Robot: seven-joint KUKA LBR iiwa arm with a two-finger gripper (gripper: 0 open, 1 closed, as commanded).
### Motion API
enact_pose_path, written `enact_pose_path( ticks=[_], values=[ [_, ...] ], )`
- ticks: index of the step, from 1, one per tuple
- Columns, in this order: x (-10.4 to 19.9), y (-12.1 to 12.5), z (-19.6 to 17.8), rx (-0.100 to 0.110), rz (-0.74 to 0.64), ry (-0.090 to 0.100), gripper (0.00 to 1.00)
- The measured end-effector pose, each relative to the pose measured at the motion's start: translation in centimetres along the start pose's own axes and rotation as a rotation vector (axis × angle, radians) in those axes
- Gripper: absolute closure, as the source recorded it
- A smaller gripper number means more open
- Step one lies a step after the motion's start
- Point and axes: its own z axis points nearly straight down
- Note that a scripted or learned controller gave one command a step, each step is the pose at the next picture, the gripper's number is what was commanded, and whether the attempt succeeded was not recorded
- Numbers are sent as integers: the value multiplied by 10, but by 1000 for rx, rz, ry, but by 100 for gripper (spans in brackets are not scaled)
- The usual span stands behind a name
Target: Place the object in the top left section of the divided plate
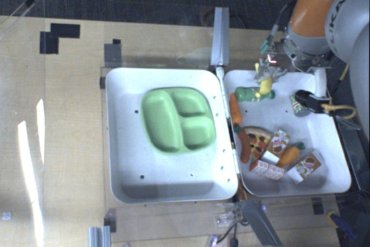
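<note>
Over the right bin [341, 173], the hand [266, 71] hangs just above a yellow-and-green toy [256, 92] at the far edge; whether it pinches the toy I cannot tell. This looks like the pick-up step. Next, the toy must travel to the green divided plate [178, 118] in the left bin [124, 142], into its top left section.

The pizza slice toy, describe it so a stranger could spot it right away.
Look in the right bin, at its lower left among the toy food. The pizza slice is a flat wedge with red dots, unlike the plain orange carrot and the cartons beside it.
</note>
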Motion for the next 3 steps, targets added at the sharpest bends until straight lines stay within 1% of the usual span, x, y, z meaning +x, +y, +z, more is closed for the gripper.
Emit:
enact_pose_path(
  ticks=[1, 2, 3],
  values=[
    [73, 4, 15, 0, 0, 3, 100],
    [142, 12, 5, -1, -129, 3, 100],
    [142, 12, 5, -1, -130, 3, 0]
  ],
)
